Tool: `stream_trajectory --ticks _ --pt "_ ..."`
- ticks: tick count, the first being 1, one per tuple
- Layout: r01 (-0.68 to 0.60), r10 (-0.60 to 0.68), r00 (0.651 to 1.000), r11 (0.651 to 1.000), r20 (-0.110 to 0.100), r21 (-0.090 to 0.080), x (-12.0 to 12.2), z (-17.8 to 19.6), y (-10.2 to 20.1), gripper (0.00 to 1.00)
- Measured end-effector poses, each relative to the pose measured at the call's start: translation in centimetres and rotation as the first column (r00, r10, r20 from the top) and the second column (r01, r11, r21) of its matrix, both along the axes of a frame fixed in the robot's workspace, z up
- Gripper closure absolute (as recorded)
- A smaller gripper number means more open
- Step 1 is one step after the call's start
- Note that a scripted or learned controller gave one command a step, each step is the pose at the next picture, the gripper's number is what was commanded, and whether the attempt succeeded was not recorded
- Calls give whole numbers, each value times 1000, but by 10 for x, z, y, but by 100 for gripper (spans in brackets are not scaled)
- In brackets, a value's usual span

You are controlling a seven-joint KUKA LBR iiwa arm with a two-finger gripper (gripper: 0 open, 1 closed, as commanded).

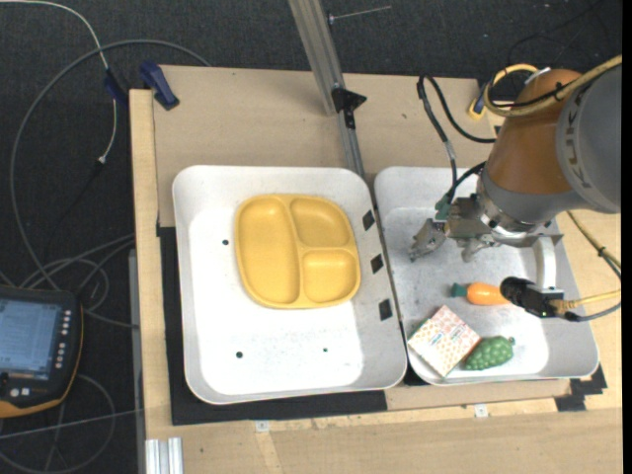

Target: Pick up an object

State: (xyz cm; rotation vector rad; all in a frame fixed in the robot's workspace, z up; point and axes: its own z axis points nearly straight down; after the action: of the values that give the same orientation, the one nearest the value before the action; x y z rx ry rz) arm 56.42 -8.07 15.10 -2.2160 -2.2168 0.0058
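Note:
My gripper (449, 243) hangs over the upper middle of the right bin (400, 205), fingers spread open with nothing between them. Just below and to its right, a small orange carrot toy (480, 293) with a green tip lies on the bin floor. Near the bin's front edge lies a pale patterned box (444, 340), and beside it on the right a green bumpy toy (491, 353). The grey arm with its orange band (533, 156) covers the bin's upper right.
The left bin (207, 294) holds a yellow three-compartment plate (296, 250). A black fitting with a cable (528, 296) juts out right of the carrot. A metal pole (321, 42) rises behind the bins. Cables and a tablet (35, 349) lie off the bench at left.

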Motion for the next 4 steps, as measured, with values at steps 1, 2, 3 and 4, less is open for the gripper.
stream_trajectory --ticks 1,2,3,4 --pt "0 0 1000 1000 -1 0 -1 -53 1 0" --pt "0 0 1000 1000 7 0 1 -39 1 100" --pt "-1 1 1000 1000 15 -3 12 19 0 100" --pt "-1 1 1000 1000 17 -3 16 84 1 100"
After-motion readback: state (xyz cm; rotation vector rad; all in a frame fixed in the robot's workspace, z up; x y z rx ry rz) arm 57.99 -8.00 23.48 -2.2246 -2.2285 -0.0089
